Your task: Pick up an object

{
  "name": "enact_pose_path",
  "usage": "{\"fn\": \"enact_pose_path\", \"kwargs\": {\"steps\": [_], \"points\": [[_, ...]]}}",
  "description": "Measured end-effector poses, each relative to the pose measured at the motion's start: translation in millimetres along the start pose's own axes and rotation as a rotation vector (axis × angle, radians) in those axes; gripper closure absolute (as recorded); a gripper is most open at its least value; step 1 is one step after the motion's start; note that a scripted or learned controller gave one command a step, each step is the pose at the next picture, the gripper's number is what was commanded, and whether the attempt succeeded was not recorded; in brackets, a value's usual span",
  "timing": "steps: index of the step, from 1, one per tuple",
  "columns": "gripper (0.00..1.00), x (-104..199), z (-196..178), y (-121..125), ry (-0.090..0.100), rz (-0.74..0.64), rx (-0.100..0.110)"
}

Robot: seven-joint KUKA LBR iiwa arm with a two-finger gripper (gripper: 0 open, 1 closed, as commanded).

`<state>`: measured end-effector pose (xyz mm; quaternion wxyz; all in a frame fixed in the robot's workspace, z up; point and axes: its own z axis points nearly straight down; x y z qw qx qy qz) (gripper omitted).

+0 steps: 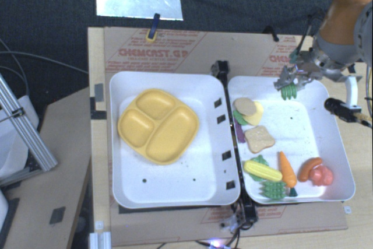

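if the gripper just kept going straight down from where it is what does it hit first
The gripper hangs over the far corner of the right bin with a green toy between its fingers. Straight down looks like bare white floor, clear of the bread slice, though depth is uncertain.

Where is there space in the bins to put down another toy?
Bare floor lies below the yellow divided plate in the left bin, and right of the bread slice in the right bin. The corn, carrot and sausage crowd the bottom.
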<state>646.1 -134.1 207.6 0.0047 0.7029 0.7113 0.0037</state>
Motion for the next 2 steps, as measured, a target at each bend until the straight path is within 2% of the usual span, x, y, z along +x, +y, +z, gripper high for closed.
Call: {"fn": "enact_pose_path", "kwargs": {"steps": [1,2], "points": [[1.0,57.0,23.8,22.2,0.002,0.003,0.008],[1.0,98.2,-16.7,-28.9,0.003,0.004,0.009]]}}
